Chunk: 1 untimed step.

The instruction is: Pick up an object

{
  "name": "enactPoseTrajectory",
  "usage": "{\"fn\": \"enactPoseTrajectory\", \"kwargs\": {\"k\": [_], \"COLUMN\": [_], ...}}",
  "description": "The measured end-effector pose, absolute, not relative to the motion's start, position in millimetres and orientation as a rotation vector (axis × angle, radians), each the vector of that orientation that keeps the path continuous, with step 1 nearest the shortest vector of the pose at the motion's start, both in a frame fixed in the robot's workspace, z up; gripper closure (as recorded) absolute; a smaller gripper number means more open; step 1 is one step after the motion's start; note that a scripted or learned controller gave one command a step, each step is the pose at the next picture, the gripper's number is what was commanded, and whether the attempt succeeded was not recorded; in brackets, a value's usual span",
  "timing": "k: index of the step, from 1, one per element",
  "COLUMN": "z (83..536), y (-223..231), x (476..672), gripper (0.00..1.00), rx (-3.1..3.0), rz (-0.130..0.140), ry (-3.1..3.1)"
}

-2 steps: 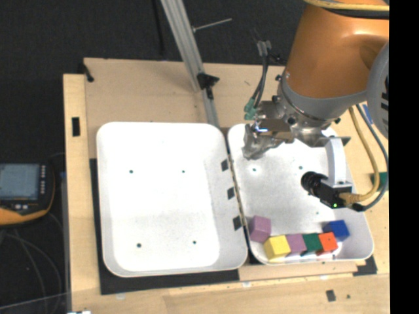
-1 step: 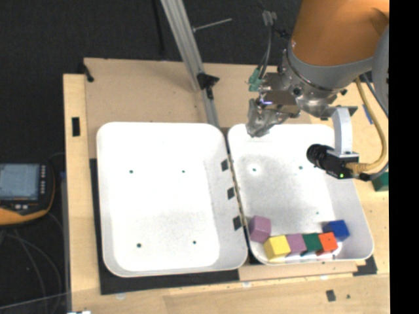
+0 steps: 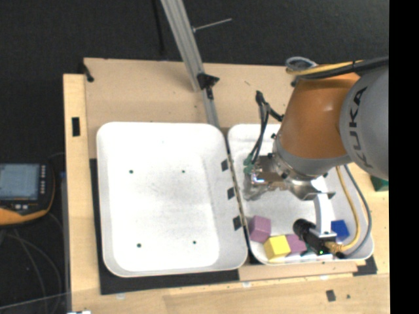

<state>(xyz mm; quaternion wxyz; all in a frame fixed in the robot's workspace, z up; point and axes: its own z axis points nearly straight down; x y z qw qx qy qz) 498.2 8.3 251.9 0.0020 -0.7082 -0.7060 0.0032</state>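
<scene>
Tan wooden bench [image 3: 144, 90], seen from above at a slant. Bearing two shallow white bins side by side, touching along their inner rims: left bin [image 3: 108, 175] the wider, right bin [image 3: 239, 136] partly covered. Black mat [image 3: 98, 267] showing under the left bin's near and left edges. Slanted grey metal rail [image 3: 186, 38] crossing the bench's far edge.

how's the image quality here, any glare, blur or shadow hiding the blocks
Camera view: soft and slightly grainy overall; the left bin is bright, nearly washed out; the arm covers much of the right bin; the purple block, yellow block and blue block stay readable.
</scene>
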Motion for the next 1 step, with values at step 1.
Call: {"fn": "enactPoseTrajectory", "kwargs": {"k": [1], "z": [192.6], "y": [28.8], "x": [544.2], "gripper": [1.00], "rx": [-2.217], "rz": [0.006], "ry": [-2.223]}}
